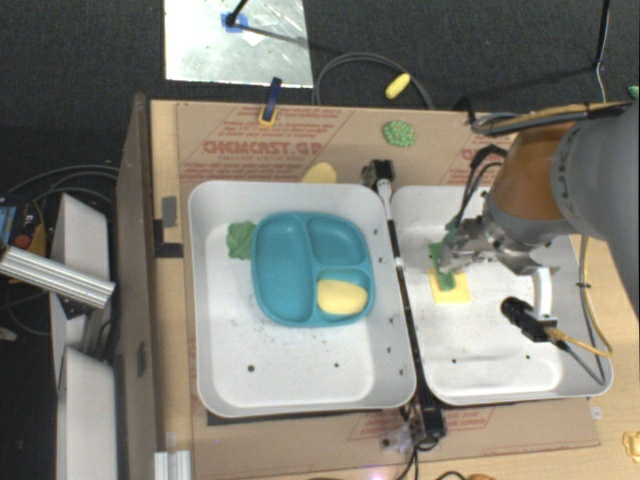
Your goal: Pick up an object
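Left bin (215, 268): This white bin is sitting on the left side of the bench. It is holding a blue plate and a small green thing.

Green thing (241, 238): It is lying in the left bin. It is touching the left edge of the blue plate.

Blue plate (311, 266): It is lying in the middle of the left bin. It has three parts, one big part on the left and two small parts on the right.

Yellow lump (342, 296): It is sitting in the lower right part of the blue plate. It looks soft and round.

Right bin (490, 368): This white bin is sitting just beside the left bin. It is holding a yellow square with a green bit on it.

Yellow square (452, 288): It is lying flat in the left half of the right bin, near the wall between the bins.

Green bit (437, 255): It is sitting at the top of the yellow square, right under the gripper.

Gripper (450, 258): It is reaching down into the right bin, over the top of the yellow square. I cannot tell if it is apart or together, or if it is holding anything.

Arm (560, 188): It is coming in from the right. It is grey with an orange band.
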